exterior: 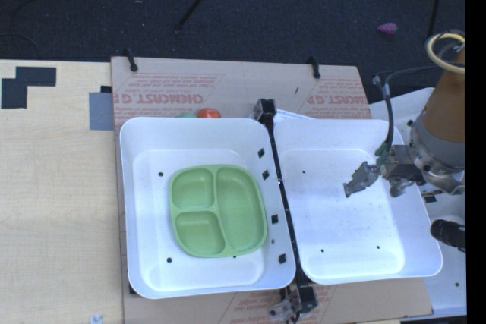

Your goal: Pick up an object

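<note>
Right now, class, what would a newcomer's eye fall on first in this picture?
A light green divided plate lies flat in the left bin, the brightest thing in view. In the right bin, the gripper hangs over the white floor on the arm reaching in from the right. Something orange-red peeks out behind the left bin's far rim.

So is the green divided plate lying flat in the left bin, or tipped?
Flat. The green divided plate rests right side up on the left bin floor, all three compartments facing up.
</note>
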Motion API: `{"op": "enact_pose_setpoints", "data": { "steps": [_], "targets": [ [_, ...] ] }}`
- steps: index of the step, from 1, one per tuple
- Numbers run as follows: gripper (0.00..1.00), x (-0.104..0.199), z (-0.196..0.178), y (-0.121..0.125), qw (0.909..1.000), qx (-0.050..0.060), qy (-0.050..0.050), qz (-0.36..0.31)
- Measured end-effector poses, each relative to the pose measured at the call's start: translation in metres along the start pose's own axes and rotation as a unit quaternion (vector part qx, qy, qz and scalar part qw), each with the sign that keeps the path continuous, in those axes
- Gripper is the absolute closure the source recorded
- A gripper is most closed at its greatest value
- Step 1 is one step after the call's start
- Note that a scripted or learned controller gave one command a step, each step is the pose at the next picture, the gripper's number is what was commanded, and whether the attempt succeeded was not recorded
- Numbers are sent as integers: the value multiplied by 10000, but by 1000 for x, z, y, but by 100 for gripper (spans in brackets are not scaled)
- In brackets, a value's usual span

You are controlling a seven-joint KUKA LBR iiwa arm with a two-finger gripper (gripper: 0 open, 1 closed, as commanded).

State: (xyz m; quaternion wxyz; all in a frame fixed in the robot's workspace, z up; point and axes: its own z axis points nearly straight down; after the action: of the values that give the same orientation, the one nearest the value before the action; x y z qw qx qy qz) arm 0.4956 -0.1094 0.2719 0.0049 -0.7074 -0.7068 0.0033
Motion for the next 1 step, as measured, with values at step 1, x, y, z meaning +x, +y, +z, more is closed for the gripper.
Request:
{"op": "enact_pose_setpoints", "data": {
  "steps": [1],
  "targets": [
    [0,0,-4,1,10000,-41,-6,-5]
  ]
}}
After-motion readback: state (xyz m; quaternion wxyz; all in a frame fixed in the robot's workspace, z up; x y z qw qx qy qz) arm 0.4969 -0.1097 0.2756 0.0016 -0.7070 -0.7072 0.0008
